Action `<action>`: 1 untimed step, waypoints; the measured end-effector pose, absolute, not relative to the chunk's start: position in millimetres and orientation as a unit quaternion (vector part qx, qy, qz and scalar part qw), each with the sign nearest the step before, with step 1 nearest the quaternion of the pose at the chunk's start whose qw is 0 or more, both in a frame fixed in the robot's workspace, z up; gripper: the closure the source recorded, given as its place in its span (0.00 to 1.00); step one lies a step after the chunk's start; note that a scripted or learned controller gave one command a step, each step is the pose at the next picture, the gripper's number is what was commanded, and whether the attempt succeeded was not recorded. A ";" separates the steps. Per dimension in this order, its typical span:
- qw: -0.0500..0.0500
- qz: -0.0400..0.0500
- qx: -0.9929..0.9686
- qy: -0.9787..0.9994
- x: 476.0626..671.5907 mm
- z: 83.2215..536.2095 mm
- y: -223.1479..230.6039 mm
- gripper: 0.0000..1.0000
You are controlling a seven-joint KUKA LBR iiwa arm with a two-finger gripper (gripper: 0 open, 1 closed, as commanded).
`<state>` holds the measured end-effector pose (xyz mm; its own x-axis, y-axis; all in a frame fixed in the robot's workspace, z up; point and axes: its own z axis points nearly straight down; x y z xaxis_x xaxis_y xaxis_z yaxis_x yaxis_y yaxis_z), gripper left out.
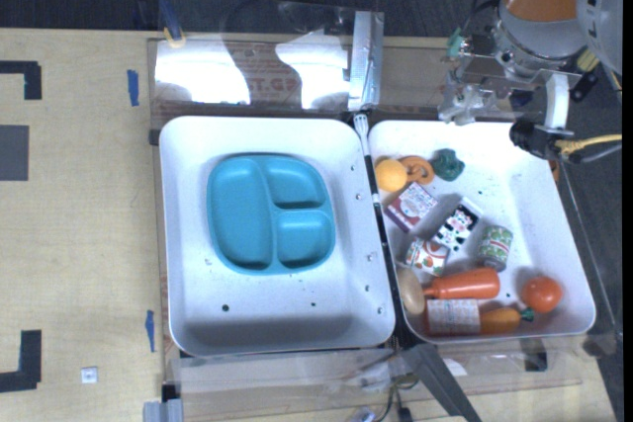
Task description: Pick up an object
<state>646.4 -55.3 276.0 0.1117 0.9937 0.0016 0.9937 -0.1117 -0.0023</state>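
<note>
Camera view: hand [473,104] hangs over the far rim of the right bin [569,212], well apart from the clutter; cannot tell its state, nothing seen in it. Left bin [183,212] holds a blue plastic divided tray [269,211], smooth, rounded corners. Right bin's toys crowd the left and near side: orange ball [391,176] at the far left, dark teal lump [448,163] beside it, small printed cartons [415,205], little can [496,245], long red sausage shape [462,287], tomato [540,293] near right. Tomato looks the likeliest pick, lying slightly apart; probably light, hard, slick plastic, could roll; pinch across its widest middle. Desk [69,242] is pale wood.
</note>
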 end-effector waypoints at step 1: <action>0.003 0.002 -0.744 -0.668 666.0 240.7 -17.1 1.00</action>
